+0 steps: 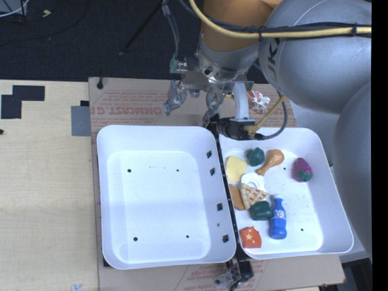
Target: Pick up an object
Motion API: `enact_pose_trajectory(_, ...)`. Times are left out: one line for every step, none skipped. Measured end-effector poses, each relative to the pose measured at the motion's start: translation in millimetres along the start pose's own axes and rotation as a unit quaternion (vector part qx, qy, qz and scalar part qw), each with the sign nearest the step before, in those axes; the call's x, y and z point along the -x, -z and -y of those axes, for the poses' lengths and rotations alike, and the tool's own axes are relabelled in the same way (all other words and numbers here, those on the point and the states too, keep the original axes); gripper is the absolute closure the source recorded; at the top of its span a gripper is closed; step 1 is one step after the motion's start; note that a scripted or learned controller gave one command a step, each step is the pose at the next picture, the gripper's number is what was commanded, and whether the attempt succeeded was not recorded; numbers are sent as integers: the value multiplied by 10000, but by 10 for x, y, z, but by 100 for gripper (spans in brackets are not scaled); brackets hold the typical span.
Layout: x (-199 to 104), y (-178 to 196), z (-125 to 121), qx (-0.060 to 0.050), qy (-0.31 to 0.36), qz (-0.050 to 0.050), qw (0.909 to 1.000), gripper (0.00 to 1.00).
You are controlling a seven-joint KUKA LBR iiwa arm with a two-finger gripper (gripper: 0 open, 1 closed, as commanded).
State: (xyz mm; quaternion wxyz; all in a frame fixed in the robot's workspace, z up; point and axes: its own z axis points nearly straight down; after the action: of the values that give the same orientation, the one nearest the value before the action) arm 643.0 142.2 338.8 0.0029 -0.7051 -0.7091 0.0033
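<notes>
Grey metal fingers of the gripper hang spread apart above the far rim of the bins, with nothing between them. Below, the right bin holds the objects: a blue bottle, a purple piece, a drumstick, two dark green pieces, and an orange-red block. The left bin adjoins it.

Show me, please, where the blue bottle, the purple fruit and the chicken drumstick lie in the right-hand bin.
blue bottle (277, 220): camera view, on the middle of its body.
purple fruit (302, 170): camera view, on its rounded middle.
chicken drumstick (271, 160): camera view, on its thick meaty end.
</notes>
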Motion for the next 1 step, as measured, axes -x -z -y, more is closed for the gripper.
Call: enact_pose_trajectory(-561, 24, -9, 33, -1, -4, 10000, 0)
